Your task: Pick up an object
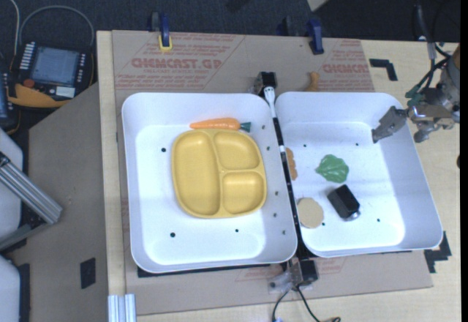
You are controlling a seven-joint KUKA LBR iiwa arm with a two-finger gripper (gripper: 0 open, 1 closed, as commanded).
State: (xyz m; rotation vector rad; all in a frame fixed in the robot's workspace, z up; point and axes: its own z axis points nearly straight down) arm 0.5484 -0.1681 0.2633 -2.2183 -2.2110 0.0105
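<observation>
From where I stand, two shallow white bins sit side by side on a brown board. The left bin (139, 167) holds a yellow divided plate (218, 172) lying flat near its middle, with three compartments. Just beyond the plate's far edge lies an orange carrot (216, 124), its green end pointing right, close to the plate but seemingly not on it.

The right bin (409, 196) carries the smaller things. A green leafy piece (332, 167) lies around the middle of the bin. Just nearer than it sits a black block (343, 202), slightly tilted. To the left of the block, against the bin's left wall, rests a round tan disc (310, 212). Farther along that same wall lies a small brownish piece (290, 164), too small to make out.

The gripper (406, 124) hangs over the far right corner of the right bin, at the end of the arm coming in from the right. Its fingers stand spread apart with nothing between them, well apart from the green piece and the block
</observation>
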